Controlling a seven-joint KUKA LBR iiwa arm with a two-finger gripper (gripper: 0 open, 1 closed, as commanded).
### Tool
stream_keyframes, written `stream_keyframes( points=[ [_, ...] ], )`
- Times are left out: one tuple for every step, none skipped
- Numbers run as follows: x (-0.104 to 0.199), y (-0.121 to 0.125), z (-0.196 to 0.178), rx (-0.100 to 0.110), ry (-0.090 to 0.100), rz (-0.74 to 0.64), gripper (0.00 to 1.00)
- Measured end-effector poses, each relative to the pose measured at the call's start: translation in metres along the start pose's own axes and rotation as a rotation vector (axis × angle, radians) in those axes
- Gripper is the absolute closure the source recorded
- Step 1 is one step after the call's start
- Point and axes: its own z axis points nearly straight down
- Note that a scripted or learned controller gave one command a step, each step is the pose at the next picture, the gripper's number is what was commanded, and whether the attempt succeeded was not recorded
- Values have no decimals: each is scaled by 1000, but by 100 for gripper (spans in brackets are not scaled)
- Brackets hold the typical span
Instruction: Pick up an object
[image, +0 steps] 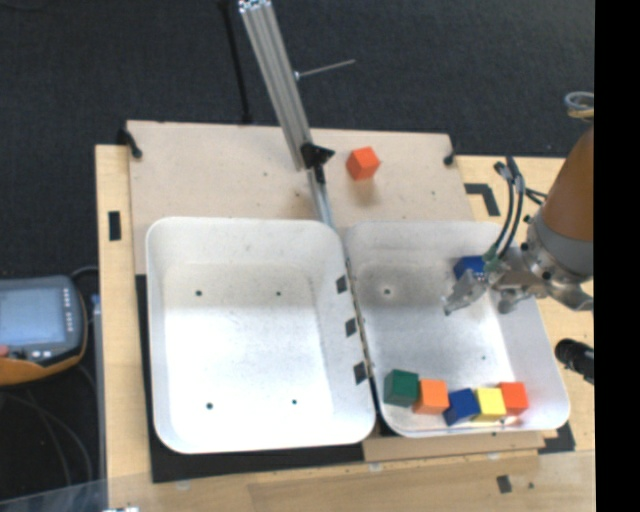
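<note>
My gripper (483, 288) hangs over the right bin (420, 310), near its far right part, with the arm coming in from the right. A blue block (468, 268) shows right at the gripper's far-left side; whether it is held or only lies beside it cannot be made out. Along the right bin's front wall lies a row of blocks: green (402, 387), orange (433, 395), blue (462, 405), yellow (490, 402) and red-orange (513, 396).
An orange cube (363, 163) rests on the board behind the bins. A slanted metal rail (285, 90) rises from between the bins' far ends. The left bin (250, 330) lies beside the right one. A handheld pendant (35, 325) sits at the far left.
</note>
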Motion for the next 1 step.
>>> stream_keyframes(
  points=[
    [38, 9, -164, -7, -1, -12, 0]
  ],
)
